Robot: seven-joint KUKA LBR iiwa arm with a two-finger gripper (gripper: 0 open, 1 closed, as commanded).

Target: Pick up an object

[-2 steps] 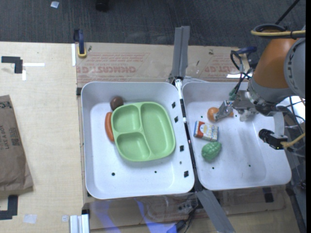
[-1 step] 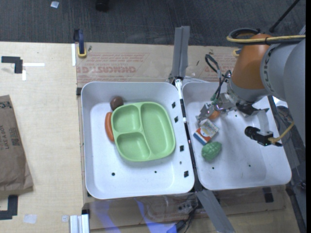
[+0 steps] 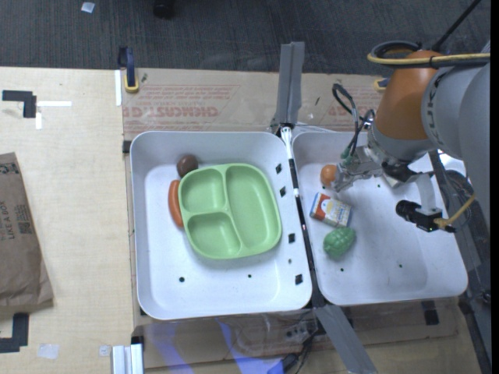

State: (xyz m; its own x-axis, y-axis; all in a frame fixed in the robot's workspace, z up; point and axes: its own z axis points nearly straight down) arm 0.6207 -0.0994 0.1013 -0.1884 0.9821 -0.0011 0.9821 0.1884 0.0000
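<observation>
A: What's at twelve o'clock?
B: Dark grey carpet floor (image 3: 234, 14).
A: And nine o'clock?
B: A pale wooden benchtop (image 3: 62, 209), with a brown paper bag (image 3: 19, 232) lying on it.

Legible markings were few. A strip of brown cardboard (image 3: 204, 100) lying along the bench behind the left bin (image 3: 148, 232) carried red printing, seen upside down and mirrored from the camera; it appeared to read "CHEMICAL GUYS", though the letters were not fully certain. A brown paper bag (image 3: 19, 232) at the left edge of the bench bore dark print, including a small square code-like mark, too small to read. A small carton (image 3: 330, 209) in the right bin (image 3: 390, 279) showed a coloured printed face in orange, white and blue; no wording on it could be made out.
</observation>
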